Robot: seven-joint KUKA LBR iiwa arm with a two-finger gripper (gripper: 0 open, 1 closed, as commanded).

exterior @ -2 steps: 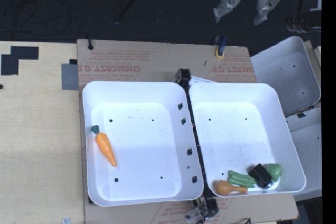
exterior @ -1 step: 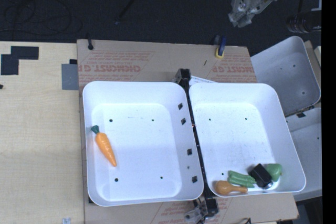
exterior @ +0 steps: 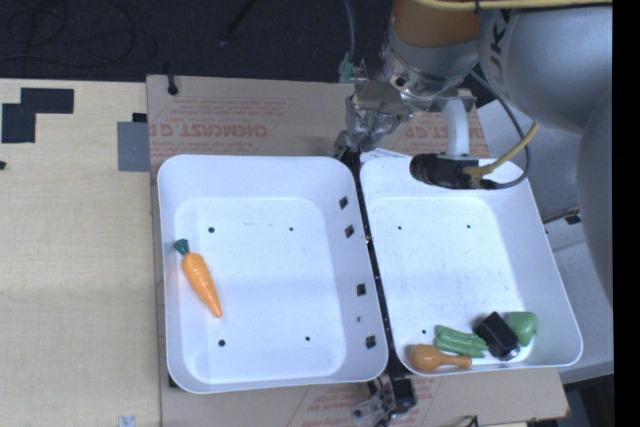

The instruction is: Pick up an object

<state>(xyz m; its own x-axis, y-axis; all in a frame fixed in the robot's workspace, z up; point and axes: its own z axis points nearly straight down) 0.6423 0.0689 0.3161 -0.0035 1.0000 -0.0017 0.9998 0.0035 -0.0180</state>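
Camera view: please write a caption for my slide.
Gripper above the bins' far edge; carrot in left bin, small toys clustered in right bin.

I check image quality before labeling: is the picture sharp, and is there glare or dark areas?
Camera view: both bins look bright, nearly washed out; the carrot is fairly sharp with a soft shadow; the background behind the pincer is dark and slightly blurred.

Two bins sit side by side on the table [exterior: 70, 255], their inner walls touching. In the left bin [exterior: 255, 177], a carrot [exterior: 201, 283] lies near the 9 o'clock wall, its leafy end toward 11. In the right bin [exterior: 470, 215], four things cluster at the 5 o'clock corner: a pear-shaped piece [exterior: 436, 358] nearest 6, a bean pod [exterior: 460, 341] just beside it, a block [exterior: 497, 334] overlapping a rounded piece [exterior: 521, 323]. The gripper [exterior: 368, 137] hangs at 12 o'clock, over the far end of the seam between bins.
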